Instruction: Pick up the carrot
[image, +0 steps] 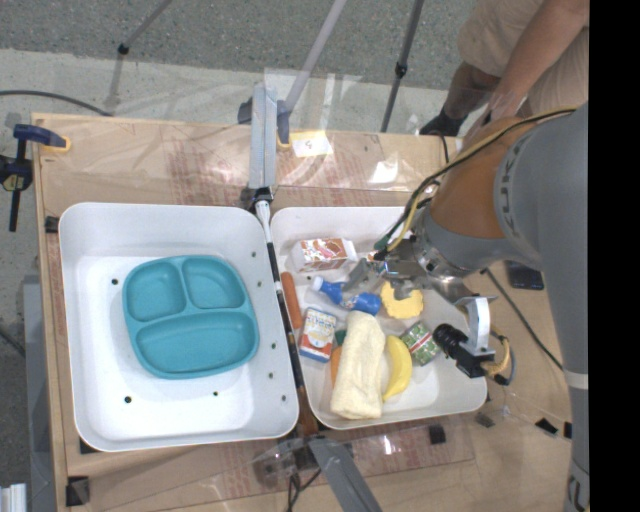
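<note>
The carrot (336, 364) is a thin orange strip in the right bin (455, 402). It is mostly hidden between a small carton (318, 333) and a cream roll of cloth (360, 366). My gripper (372, 272) hangs low over the middle of the right bin, above a blue and white bottle (350, 294). It is up and to the right of the carrot, and apart from it. The arm's grey body and orange band (470, 205) cover the bin's right side.
The right bin also holds a red-brown sausage (289, 299) along its left wall, a red and white carton (325, 252), a yellow piece (404, 303), a banana (398, 368) and a green packet (420, 342). The left bin (90, 380) holds a blue divided plate (190, 314).
</note>
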